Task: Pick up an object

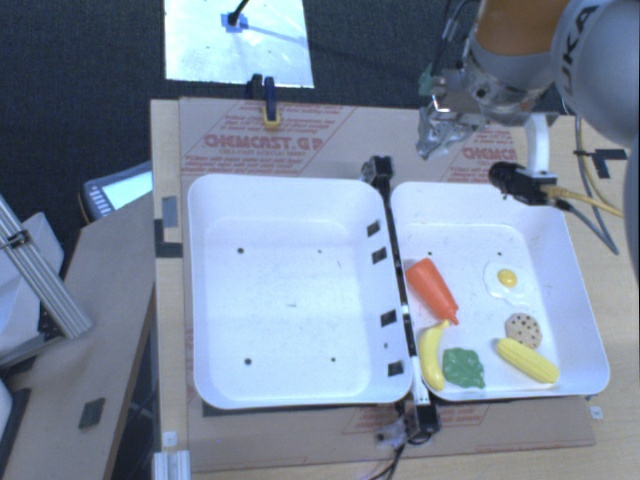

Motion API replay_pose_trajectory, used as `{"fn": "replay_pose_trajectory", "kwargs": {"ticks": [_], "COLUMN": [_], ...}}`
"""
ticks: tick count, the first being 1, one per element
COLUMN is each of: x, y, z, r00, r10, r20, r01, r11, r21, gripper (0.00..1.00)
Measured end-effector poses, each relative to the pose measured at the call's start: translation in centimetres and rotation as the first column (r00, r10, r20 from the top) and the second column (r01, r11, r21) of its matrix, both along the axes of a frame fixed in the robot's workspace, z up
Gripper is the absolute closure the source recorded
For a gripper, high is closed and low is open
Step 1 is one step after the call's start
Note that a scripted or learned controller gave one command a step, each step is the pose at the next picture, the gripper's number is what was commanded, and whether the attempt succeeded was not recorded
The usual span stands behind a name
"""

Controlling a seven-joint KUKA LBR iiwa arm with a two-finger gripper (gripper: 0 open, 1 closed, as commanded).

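The claw (438, 140) hangs above the table (300, 133), just beyond the far rim of the right bin (570, 268), with nothing between its fingers; how far they are parted cannot be told. Inside the right bin, a carrot (432, 286) lies near the left wall, a banana (431, 356) and green leaf (463, 367) by the near rim, with a fried egg (505, 279), cookie (522, 329) and corn cob (527, 360) toward the right wall.

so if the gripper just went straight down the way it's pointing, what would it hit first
Probably the back rim of the right bin or the board just behind it; the gripper hangs above that edge, well short of the toys, though depth is unclear.
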State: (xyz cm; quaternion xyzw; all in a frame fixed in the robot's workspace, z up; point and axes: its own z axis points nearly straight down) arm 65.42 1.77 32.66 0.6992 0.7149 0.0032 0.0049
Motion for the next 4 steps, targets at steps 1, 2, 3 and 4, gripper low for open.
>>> {"fn": "replay_pose_trajectory", "kwargs": {"ticks": [1, 2, 3, 4], "x": [0.1, 0.1, 0.2, 0.3], "y": [0.0, 0.0, 0.0, 0.1], "z": [1.1, 2.2, 3.4, 4.5], "r00": [1.0, 1.0, 1.0, 1.0], "r10": [0.006, 0.011, 0.017, 0.023], "r20": [0.003, 0.006, 0.009, 0.012], "r01": [-0.006, -0.011, -0.017, -0.023], "r11": [1.0, 1.0, 1.0, 1.0], "r21": [-0.001, -0.002, -0.003, -0.004], "gripper": [1.0, 1.0, 1.0, 1.0]}}
